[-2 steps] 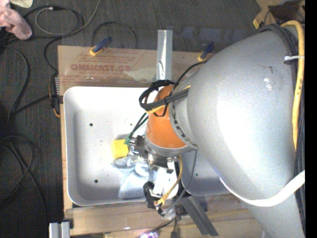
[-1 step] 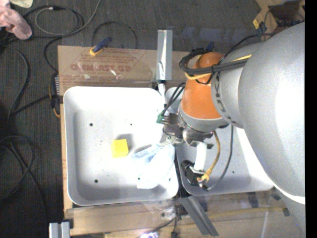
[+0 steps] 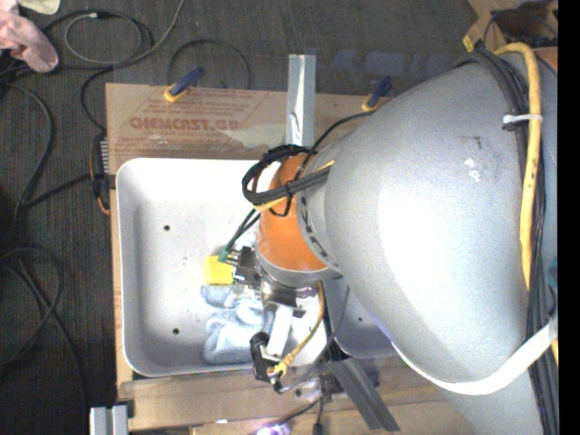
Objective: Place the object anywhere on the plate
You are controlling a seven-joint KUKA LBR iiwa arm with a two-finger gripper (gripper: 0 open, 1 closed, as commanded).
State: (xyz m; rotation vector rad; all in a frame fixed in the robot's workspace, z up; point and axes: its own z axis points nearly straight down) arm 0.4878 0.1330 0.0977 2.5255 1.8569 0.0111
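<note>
arm: grey KUKA arm (image 3: 435,225) reaches in from the right, orange band (image 3: 281,234) over the left bin
gripper: wrist hangs low in the bin's near right part; can't tell its state, tip is hidden under the wrist
object: yellow block (image 3: 218,269), just left of the wrist, on or touching the pale blue-white cloth (image 3: 227,324)
plate: can't make one out; may be under the arm
handling: block looks small, light, stiff; guess pinch across its flat sides
cloth: soft, crumpled, could snag or lift along
surface: white bin (image 3: 154,243), smooth, shallow walls, on cardboard (image 3: 181,116)
room: dark carpet (image 3: 109,62), loose black cables (image 3: 36,152), blue-yellow clamps (image 3: 184,83) on the back edge
</note>
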